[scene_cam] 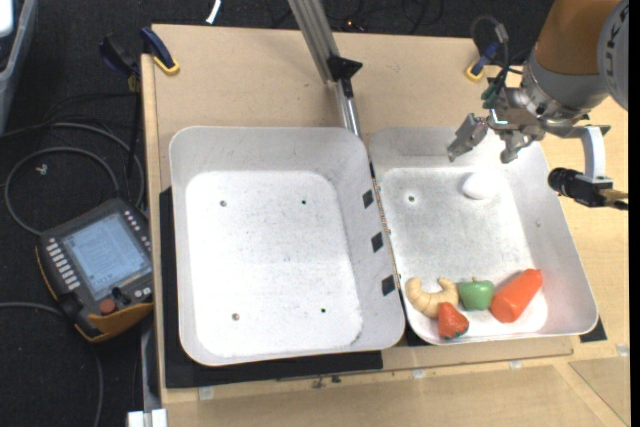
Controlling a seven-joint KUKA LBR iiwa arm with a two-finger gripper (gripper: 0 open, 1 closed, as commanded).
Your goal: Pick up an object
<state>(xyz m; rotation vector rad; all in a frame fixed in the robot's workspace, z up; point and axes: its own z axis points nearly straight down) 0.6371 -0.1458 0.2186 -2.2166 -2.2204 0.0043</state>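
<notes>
Nearest the camera, along the front wall of the right bin (570,245), four small toys lie huddled together: a red strawberry (452,319), a cream curved piece (430,294), a green pepper (477,293) and an orange carrot (516,295), which probably slid down against the sloped rim. A pale white object (479,184) rests alone near the bin's far end. The gripper (489,139) hangs just above and behind it, fingers spread apart and grasping nothing, seemingly lining up on that white piece. The left bin (265,240) sits beside it on the wooden tabletop (260,75). A teach pendant (97,260) lies on the floor to the left.
</notes>
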